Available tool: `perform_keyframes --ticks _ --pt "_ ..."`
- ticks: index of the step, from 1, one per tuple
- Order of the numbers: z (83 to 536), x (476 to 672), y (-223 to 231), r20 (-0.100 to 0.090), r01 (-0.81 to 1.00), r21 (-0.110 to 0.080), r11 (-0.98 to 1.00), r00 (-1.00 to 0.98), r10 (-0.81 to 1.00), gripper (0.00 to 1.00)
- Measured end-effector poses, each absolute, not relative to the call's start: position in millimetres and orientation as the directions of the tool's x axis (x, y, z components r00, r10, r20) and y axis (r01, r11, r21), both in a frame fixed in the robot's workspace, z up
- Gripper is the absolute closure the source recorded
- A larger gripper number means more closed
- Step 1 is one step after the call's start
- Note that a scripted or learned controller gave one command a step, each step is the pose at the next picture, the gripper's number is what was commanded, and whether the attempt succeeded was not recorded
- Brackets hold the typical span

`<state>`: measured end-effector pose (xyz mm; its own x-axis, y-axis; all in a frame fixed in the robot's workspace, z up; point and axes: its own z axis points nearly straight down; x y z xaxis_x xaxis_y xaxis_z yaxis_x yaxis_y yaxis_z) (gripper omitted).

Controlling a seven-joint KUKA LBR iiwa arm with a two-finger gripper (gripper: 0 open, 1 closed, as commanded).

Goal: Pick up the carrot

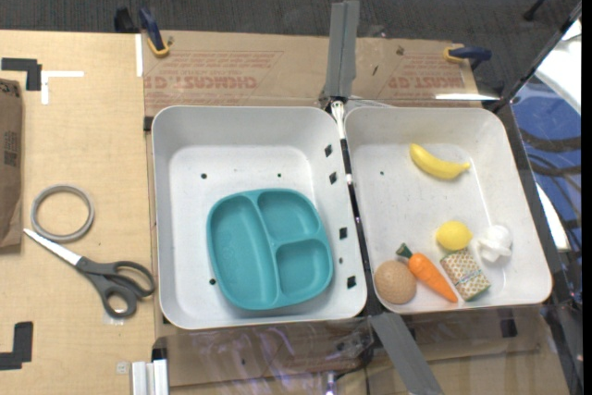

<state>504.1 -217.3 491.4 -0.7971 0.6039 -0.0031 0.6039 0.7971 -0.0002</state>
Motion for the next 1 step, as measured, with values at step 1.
perform_keyframes --ticks 1 --pt "491.6 482.7 -222.4 -0.001 0.738 -0.001 0.674 -0.674 0.738 1.00"
